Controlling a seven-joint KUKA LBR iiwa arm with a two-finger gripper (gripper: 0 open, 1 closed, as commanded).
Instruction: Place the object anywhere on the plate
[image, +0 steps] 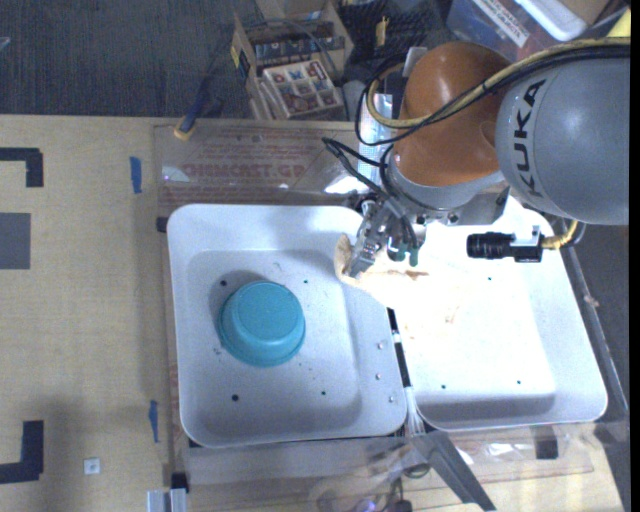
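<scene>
Two white bins (200, 400), blue plate (262, 322) left, tan object (352, 258) under jaws (385, 250)

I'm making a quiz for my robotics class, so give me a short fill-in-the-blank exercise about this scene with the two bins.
1. The round blue plate lies in the ____ white bin in the camera view.
2. The band above the grey arm's wrist is coloured ____.
3. The gripper hangs over the ____ edge of the bins, near where they meet.
4. The word printed on the grey arm reads ____.

Missing words: left; orange; far; KUKA
</scene>
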